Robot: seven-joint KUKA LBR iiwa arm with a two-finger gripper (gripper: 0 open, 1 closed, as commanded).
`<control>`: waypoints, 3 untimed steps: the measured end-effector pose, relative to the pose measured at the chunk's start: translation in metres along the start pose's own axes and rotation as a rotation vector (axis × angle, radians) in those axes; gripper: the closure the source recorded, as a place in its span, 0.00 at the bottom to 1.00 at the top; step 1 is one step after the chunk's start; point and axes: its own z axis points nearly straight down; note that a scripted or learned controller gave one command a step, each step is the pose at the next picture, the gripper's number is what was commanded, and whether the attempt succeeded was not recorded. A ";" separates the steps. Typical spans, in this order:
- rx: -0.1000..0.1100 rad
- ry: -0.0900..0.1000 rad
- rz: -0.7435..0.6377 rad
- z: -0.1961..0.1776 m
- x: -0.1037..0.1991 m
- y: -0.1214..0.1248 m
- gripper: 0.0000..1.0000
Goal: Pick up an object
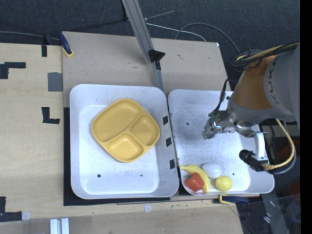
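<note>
The yellow ball (224,183), beside the white egg (211,169), suits a descent by the claw (209,132), grip state unreadable.

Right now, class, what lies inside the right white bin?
Inside the right bin: a banana, red fruit, white ball and yellow ball, clustered near its front edge. The arm covers its right side.

We list a light wooden bench (29,145) with black tape marks (48,115), a dark, perhaps carpeted floor (58,6), thin cables (195,28) and a slanted metal pole (139,26).
</note>
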 end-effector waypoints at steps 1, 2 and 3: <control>-0.002 -0.001 0.001 -0.057 -0.007 -0.005 1.00; 0.003 0.000 0.001 -0.062 -0.006 -0.005 1.00; 0.004 0.002 -0.006 -0.062 0.052 0.012 1.00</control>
